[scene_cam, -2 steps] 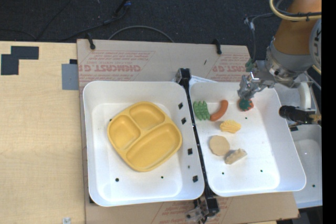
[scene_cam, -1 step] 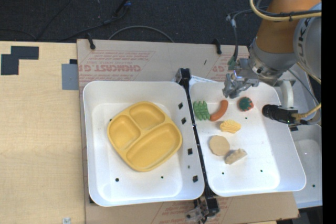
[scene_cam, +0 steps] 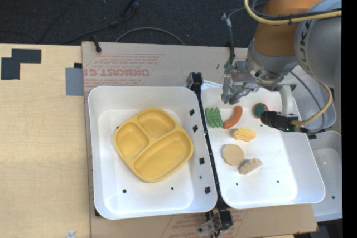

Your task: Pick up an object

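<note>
Approach step. My gripper [scene_cam: 230,98] hovers at 12 o'clock in the right bin [scene_cam: 301,189]; finger spacing I cannot tell. Toy sausage [scene_cam: 233,117] lies just below it. Next: descend and close.

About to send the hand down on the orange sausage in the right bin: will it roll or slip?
The sausage looks rounded and smooth, so it may roll sideways or squirt out of a pinch. It is probably a light toy. Its slight bend may limit rolling. The green piece lies close beside it and could get nudged.

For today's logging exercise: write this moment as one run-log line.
gripper: above sausage, right bin | held: nothing seen | yellow tray: left bin
</note>
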{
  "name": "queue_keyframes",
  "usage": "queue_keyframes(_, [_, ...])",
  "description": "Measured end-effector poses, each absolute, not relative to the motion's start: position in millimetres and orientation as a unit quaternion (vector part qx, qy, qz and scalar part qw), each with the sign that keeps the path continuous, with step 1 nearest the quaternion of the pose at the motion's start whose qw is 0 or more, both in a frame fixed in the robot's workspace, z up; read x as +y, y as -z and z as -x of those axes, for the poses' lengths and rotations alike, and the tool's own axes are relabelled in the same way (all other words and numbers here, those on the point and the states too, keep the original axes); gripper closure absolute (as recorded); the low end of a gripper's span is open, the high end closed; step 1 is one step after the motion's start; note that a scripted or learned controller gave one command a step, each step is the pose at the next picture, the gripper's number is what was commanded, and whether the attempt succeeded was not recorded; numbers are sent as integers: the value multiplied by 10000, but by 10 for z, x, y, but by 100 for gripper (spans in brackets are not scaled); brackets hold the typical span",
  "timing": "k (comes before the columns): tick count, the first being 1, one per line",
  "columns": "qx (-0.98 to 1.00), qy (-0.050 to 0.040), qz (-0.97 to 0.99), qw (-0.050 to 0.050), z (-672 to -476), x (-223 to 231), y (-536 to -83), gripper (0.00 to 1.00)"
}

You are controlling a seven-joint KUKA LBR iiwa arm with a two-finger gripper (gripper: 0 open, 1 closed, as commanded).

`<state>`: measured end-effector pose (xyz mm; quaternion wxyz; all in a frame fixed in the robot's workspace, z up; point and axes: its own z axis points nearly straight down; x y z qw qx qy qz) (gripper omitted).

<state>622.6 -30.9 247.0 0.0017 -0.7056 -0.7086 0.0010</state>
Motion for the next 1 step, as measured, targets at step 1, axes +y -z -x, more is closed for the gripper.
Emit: queue_keyframes(1, [-7088,-12,7054,23,-6204,322,-2416,100])
